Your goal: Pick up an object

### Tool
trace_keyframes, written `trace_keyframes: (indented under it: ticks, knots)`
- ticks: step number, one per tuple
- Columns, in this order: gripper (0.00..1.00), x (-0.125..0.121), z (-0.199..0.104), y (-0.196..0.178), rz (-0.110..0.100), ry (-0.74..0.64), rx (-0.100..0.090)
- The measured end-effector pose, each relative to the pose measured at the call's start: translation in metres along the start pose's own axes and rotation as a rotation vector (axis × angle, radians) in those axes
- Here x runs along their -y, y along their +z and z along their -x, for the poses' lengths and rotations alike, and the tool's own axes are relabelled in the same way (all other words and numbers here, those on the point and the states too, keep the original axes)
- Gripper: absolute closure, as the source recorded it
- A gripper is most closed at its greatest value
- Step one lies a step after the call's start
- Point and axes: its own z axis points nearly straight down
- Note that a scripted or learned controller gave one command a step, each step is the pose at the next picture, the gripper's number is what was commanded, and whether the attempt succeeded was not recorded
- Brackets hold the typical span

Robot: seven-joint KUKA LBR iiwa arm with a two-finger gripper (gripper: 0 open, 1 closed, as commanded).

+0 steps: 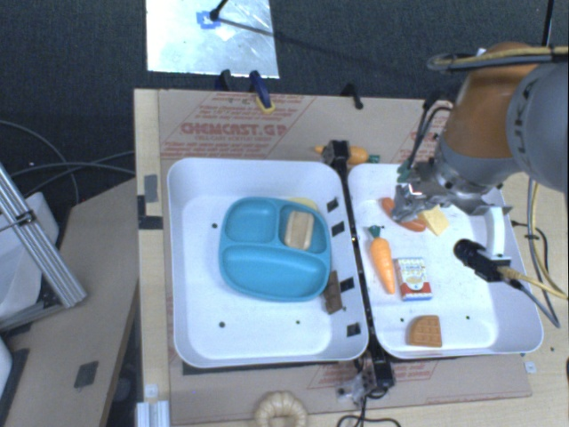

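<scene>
Camera view: the gripper [409, 205] is low in the right bin [511, 323], its fingers' state unclear, over a red sausage [411, 222]. Cheese [436, 221] lies beside; carrot [383, 264], carton [412, 278] and waffle [425, 331] nearer.

The two white bins [267, 345] are looking like smooth, slightly glossy plastic. Inside the left bin, the blue plate [267, 265] is showing matt plastic. Beneath the bins, brown cardboard [231, 127] is lying matt.
</scene>
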Motion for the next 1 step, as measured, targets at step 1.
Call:
trace_keyframes:
  ticks: [1]
  knots:
    - [1.0, -0.0045, 0.0048, -0.0008, 0.001, 0.001, -0.001]
